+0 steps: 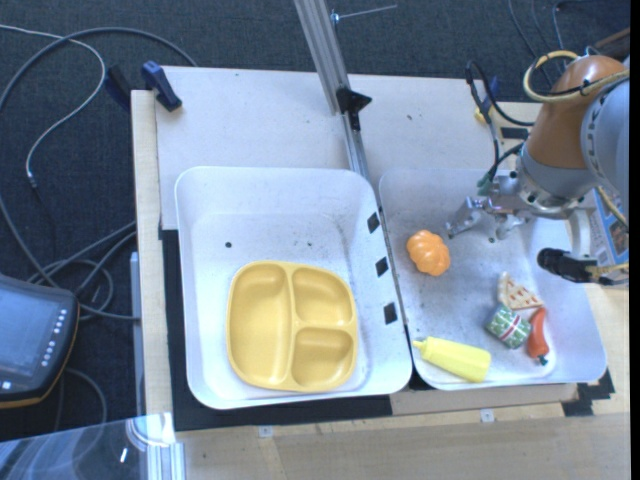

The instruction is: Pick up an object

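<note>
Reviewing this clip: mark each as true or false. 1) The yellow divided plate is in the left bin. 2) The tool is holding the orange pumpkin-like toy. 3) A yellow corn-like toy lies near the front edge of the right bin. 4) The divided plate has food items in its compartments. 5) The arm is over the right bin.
1) True: the yellow divided plate lies in the left bin.
2) False: the orange pumpkin-like toy sits on the floor of the right bin, apart from the tool.
3) True: the yellow corn-like toy lies there.
4) False: its compartments hold nothing.
5) True: the arm reaches over it.
</note>
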`<state>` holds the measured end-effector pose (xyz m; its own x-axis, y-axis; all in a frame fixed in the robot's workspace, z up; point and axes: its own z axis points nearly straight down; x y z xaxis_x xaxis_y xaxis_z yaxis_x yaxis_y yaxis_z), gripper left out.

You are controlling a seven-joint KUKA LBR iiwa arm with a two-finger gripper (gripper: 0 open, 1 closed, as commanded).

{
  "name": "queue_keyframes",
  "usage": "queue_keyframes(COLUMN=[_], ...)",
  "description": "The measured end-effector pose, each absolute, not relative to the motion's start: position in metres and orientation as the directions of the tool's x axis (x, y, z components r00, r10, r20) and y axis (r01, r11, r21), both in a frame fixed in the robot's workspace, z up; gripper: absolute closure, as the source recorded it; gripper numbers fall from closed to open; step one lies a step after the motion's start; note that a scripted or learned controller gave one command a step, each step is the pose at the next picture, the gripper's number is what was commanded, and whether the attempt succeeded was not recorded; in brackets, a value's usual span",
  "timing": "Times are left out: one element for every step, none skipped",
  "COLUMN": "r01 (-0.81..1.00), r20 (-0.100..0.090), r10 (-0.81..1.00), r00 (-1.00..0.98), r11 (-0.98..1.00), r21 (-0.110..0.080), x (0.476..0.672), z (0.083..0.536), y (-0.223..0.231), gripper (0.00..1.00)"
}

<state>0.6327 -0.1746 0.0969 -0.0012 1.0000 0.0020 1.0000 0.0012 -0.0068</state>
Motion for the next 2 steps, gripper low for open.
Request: queue_keyframes(r01=[1.000,1.000], r20=[0.000,-0.002], r10=[1.000,1.000], r00=[-0.003,-0.002], r11=[0.003,0.002], r21=[0.001,0.007], x=[0.635,0.645], z=[0.112,0.162], y=[-0.175,-0.172], gripper=[1.00,1.00])
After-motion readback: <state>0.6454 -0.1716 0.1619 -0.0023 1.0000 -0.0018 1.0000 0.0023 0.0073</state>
